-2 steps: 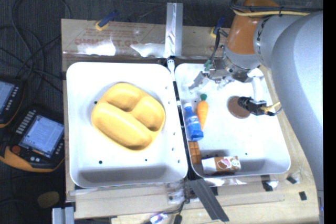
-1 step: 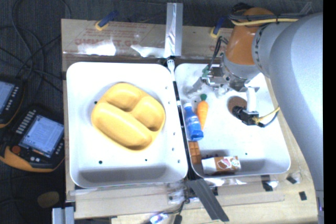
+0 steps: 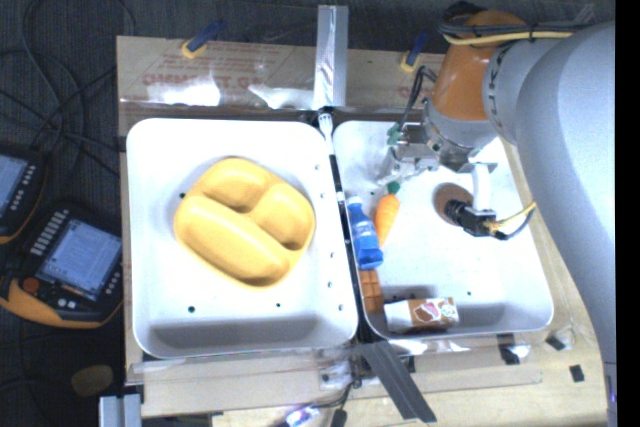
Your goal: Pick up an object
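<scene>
- Over the right bin (image 3: 520,300), the gripper (image 3: 408,153) hangs low at the far end; whether its jaws are parted or closed cannot be told, and nothing shows between them.
- Judging by this, the pick is not yet done: every object lies on a bin floor.
- Just below the jaws lies the carrot (image 3: 386,213), the likeliest target; beside it a blue bottle (image 3: 363,237), further on a small carton (image 3: 422,312).
- Well left of the jaws, the left bin (image 3: 160,315) holds a yellow bread-shaped toy (image 3: 244,220).

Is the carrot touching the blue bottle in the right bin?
Cannot tell. In the camera view the carrot lies right beside the blue bottle, their edges meeting near the bottle's top, but the slanted look does not show plain contact or a gap.
</scene>
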`<state>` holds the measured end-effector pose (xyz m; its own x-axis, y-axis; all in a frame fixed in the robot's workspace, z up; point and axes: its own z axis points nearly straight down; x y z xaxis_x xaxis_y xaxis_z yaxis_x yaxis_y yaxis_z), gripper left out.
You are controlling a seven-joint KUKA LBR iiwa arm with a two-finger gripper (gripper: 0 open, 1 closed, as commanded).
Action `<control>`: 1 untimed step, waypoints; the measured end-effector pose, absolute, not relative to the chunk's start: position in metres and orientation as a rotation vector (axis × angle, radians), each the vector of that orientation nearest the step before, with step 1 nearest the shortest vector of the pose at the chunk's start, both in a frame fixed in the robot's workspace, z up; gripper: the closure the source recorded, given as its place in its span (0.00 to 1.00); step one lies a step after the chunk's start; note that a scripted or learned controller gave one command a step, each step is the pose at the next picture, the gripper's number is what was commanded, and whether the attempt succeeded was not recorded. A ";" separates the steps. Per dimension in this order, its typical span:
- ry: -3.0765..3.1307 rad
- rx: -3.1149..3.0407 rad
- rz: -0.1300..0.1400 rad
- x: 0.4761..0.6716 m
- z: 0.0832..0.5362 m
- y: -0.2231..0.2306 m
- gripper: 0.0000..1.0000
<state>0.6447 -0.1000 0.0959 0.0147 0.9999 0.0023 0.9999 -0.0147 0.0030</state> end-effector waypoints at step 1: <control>2.173 2.272 -0.010 0.649 0.239 -0.055 1.00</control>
<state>0.6495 -0.0546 0.2393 0.0444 0.9990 -0.0029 0.9990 -0.0444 -0.0064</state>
